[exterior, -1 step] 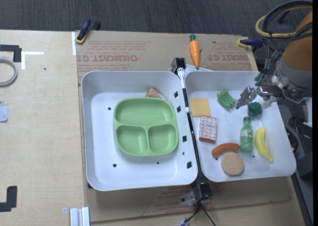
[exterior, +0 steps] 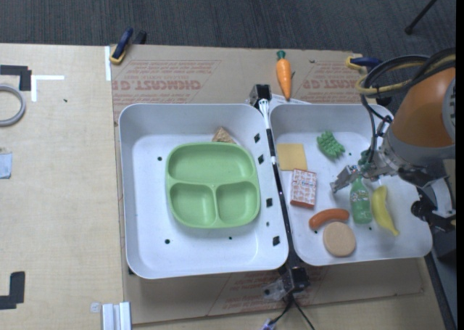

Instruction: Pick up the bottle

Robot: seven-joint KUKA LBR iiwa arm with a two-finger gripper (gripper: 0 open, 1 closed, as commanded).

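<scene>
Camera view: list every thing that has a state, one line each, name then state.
bottle: lying in the right bin, not lifted
gripper: low over the bottle's top end
banana: lying beside the bottle
sausage: lying flat
cracker box: lying flat
green tray: upright in the left bin
carrot: lying outside the bins

We see two bins side by side on the bench: the left bin [exterior: 138, 198] holds a divided plate [exterior: 213, 186] at its centre, with a small wedge [exterior: 224, 135] just behind the plate. In the right bin [exterior: 413, 245], a cheese slice [exterior: 292, 156] lies at the rear left, a box [exterior: 304, 188] just before it, then a sausage [exterior: 328, 218] and a round cookie [exterior: 338, 239] nearest the front. The bottle [exterior: 360, 201] lies right of the box, a banana [exterior: 383, 210] just beside it on the right, and the gripper [exterior: 346, 178] sits at its rear end. A carrot [exterior: 283, 73] lies on the bench behind the bins.
</scene>
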